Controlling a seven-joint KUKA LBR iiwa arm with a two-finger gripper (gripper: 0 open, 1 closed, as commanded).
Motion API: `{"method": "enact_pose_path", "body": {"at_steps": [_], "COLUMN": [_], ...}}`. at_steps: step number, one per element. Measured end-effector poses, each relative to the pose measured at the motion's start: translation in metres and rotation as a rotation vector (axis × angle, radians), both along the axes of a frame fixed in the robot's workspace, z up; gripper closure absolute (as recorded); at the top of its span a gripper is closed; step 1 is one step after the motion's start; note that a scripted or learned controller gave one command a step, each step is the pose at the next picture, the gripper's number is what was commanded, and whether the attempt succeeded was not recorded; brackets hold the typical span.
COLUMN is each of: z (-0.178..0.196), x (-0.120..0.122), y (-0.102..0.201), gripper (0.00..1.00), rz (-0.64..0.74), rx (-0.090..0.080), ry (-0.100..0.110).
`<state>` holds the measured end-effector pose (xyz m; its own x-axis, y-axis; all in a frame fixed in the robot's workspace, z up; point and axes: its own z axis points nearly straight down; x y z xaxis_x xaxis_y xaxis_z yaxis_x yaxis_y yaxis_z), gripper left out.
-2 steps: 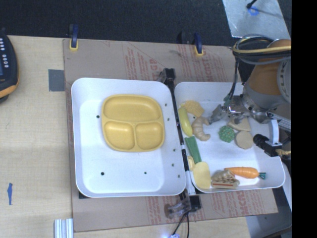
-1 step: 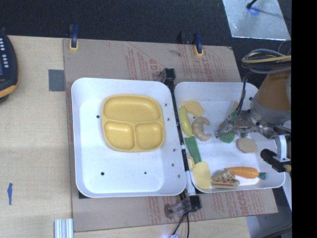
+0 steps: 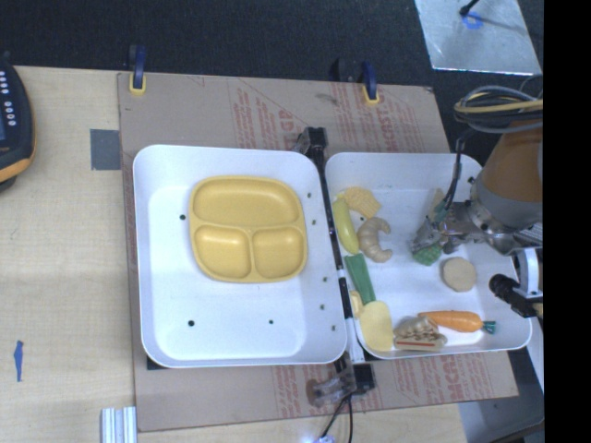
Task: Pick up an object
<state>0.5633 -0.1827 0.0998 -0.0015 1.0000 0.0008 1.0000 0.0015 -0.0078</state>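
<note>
My gripper (image 3: 431,236) hangs low over the right part of the right bin (image 3: 406,172), with the grey arm and its orange band (image 3: 512,169) coming in from the right. A small green piece (image 3: 427,256) lies directly under its tip, partly covered by it. Whether they touch is unclear. A round beige piece (image 3: 458,273) rests just below and to the right. An orange carrot (image 3: 452,321) lies near the bin's front edge. A curled beige piece (image 3: 375,239) sits to the gripper's left.
Along the right bin's left wall lie a yellow chip (image 3: 362,200), a yellow-green banana shape (image 3: 345,227), a green stick (image 3: 359,279) and a pale yellow piece (image 3: 376,325). A small sandwich (image 3: 417,337) is by the carrot. The left bin (image 3: 166,330) holds a yellow divided plate (image 3: 247,227).
</note>
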Motion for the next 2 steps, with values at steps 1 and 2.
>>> {"method": "enact_pose_path", "body": {"at_steps": [1,2], "z": [-0.004,0.097], "x": [0.063,0.011], "y": [0.059,0.157], "gripper": [1.00,1.00], "rz": [0.007,0.010], "rx": [-0.006,0.003], "ry": [-0.017,-0.008]}}
